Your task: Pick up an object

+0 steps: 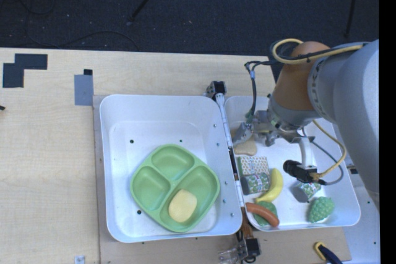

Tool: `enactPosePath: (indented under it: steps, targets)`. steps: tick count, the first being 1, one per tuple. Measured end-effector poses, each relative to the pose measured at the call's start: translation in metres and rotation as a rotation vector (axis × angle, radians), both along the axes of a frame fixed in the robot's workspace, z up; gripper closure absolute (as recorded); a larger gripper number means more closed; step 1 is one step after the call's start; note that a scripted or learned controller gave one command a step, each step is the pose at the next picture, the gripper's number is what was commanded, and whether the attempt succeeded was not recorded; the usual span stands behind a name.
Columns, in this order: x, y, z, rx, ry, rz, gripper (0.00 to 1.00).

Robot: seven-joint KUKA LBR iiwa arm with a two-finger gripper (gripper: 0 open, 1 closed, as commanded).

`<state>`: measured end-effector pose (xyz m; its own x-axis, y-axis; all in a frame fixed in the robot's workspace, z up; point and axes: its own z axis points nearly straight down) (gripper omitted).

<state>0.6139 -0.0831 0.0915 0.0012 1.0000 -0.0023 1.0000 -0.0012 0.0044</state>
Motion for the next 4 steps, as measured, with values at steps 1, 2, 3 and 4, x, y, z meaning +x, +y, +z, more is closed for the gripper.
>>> enactPosePath:
  steps: [1, 2, 3, 4]
  targets:
    - [-0.014, 0.001, 0.001, 0.0, -0.01, -0.001, 0.0]
    - [-0.039, 0.001, -0.003, 0.002, 0.004, -0.001, 0.0]
    - [-0.041, 0.001, -0.003, 0.002, 0.003, -0.002, 0.0]
    - [-0.04, 0.001, 0.006, 0.004, 0.006, -0.005, 1.0]
